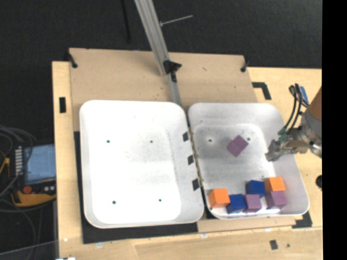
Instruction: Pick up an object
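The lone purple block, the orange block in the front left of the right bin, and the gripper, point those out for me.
lone purple block point(237, 145), camera view, middle of its top face.
orange block point(219, 197), camera view, middle of its top face.
gripper point(269, 155), camera view, at its tip over the right bin's right side.

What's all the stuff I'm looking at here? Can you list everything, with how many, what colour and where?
Bins: 2, white, side by side on the bench; left bin, right bin.
Purple blocks: 3; one alone mid right bin, two in the cluster at its near edge.
Orange blocks: 2; one at the cluster's left end, one at its right.
Blue blocks: 2, in the cluster.
Bench: 1, light wood.
Metal pole: 1, grey, slanting from the top towards the bins.
Handheld controller: 1, blue screen, far left.
Pincer: 1, grey, over the right bin's right rim.
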Controlling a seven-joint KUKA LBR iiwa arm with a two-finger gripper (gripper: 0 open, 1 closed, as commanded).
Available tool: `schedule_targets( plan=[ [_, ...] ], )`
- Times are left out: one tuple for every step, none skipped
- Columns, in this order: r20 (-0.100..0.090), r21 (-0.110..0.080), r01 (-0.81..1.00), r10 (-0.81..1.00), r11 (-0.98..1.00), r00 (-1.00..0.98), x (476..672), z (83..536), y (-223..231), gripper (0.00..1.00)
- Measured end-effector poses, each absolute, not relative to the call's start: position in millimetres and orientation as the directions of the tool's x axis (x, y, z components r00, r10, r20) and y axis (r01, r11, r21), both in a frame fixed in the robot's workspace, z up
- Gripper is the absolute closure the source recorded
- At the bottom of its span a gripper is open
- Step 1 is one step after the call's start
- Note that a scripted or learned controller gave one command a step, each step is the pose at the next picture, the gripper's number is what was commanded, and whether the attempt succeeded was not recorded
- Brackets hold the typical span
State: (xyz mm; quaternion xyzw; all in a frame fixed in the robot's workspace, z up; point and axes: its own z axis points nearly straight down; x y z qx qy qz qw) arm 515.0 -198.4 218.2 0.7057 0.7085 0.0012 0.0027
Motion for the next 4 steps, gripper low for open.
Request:
schedule_targets(
  plan=[
    [0.000, 0.001, 1.000, 1.000, 0.007, -0.007, 529.0, 211, -147, 1.00],
    [0.003, 0.000, 1.000, 1.000, 0.009, -0.009, 536.3, 214, -88, 1.00],
    [0.002, 0.002, 1.000, 1.000, 0.009, -0.009, 557.6, 212, -31, 1.00],
    [0.001, 0.001, 1.000, 1.000, 0.008, -0.008, 572.8, 207, 21, 1.00]
  ],
)
